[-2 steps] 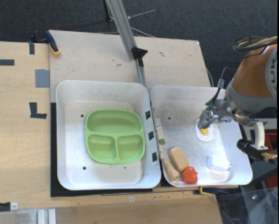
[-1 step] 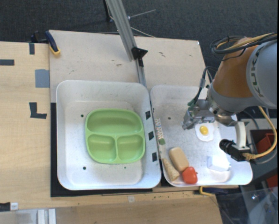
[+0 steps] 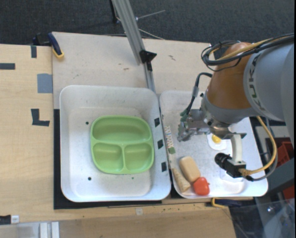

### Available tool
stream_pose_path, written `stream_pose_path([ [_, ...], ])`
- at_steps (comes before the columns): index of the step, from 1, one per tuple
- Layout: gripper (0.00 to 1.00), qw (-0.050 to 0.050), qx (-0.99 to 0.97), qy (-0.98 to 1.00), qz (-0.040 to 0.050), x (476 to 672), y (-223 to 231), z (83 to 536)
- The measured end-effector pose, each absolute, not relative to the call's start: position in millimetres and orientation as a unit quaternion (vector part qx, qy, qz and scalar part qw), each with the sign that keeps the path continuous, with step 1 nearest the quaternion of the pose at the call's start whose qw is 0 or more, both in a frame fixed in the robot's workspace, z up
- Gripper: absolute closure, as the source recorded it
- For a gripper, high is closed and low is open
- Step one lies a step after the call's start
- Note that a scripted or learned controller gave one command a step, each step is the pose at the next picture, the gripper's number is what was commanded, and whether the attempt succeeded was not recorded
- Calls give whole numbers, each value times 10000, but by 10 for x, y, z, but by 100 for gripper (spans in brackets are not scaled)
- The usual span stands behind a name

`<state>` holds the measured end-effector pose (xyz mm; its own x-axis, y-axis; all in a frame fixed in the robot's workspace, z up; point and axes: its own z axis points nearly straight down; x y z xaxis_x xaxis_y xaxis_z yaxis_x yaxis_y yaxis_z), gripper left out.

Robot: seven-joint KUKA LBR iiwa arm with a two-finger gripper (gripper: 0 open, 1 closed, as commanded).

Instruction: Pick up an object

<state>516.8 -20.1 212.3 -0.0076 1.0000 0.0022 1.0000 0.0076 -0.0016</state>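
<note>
Arm reaching into the right-hand bin above a few small items.

Nearest the camera, in the near corner of the shallow white right bin, a small round red tomato-like object lies touching the near end of a tan, bread-like block, with a paler tan stick beside it along the bin's left wall. Right of them a black cable connector hangs from the arm. A little farther, a small yellow piece shows on the bin floor just under the wrist. The two-finger metal gripper hovers over the bin's left part, nothing visible between its fingers; how far open they stand I cannot tell. In the shallow white left bin rests a light green three-compartment plastic plate. Farthest, the grey arm's orange band rises at the right.
</note>
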Motion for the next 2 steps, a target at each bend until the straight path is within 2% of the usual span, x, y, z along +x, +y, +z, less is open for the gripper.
stream_pose_path([
  [1, 100, 18, -7047, -7095, 8, 5163, 331, 2052],
  [2, 100, 13, -7041, -7101, -1, 5159, 889, 2197],
])
